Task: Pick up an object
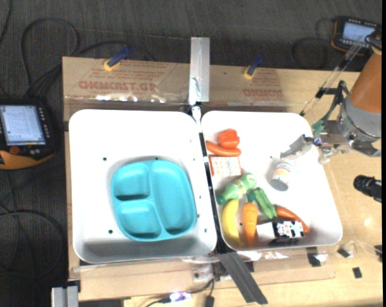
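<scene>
Over the right bin, gripper: we see the gripper (294, 152) above the bin's upper right part, arm coming in from the right edge; fingers look slightly parted, nothing between them.
Right bin: we take the right bin (321, 190) as landmark; white, shallow, holds all the loose items.
Small bottle: we see a small bottle (281, 173) just below the gripper tip, tilted, in the bin's middle right; we cannot tell if it touches the fingers, it is not between them.
Red pepper: we mark a red pepper (228, 137) at the bin's upper left, with an orange piece right under it.
Card: we see a white card (225, 167) at the bin's left side, below the pepper.
Green vegetables: green vegetables (241, 187) at the bin's centre left.
Banana: banana (230, 220) at the bin's lower left corner.
Carrot: carrot (249, 221) just right of the banana, touching it.
Black-white box: black-white box (287, 229) at the bin's lower edge, right of the carrot.
Left bin: left bin (90, 133) touching the right bin's left wall; holds a blue divided tray (154, 199).
</scene>
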You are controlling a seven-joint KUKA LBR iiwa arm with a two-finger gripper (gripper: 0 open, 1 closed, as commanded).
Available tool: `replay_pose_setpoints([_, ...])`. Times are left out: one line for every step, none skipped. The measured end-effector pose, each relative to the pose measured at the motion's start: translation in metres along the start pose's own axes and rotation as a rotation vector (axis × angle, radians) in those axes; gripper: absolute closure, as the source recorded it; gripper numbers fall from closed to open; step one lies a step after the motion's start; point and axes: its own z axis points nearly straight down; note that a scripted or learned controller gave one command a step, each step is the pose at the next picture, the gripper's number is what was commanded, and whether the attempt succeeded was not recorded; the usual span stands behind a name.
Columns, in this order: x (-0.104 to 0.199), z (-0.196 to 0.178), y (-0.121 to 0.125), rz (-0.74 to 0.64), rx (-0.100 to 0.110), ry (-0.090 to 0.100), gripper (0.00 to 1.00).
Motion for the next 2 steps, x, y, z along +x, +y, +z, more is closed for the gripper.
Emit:
replay_pose_setpoints([0.001,0.124,0.009,-0.192,-0.001,0.000,0.00])
replay_pose_setpoints([0.067,0.163,-0.041,-0.117,-0.011,-0.005,0.00])
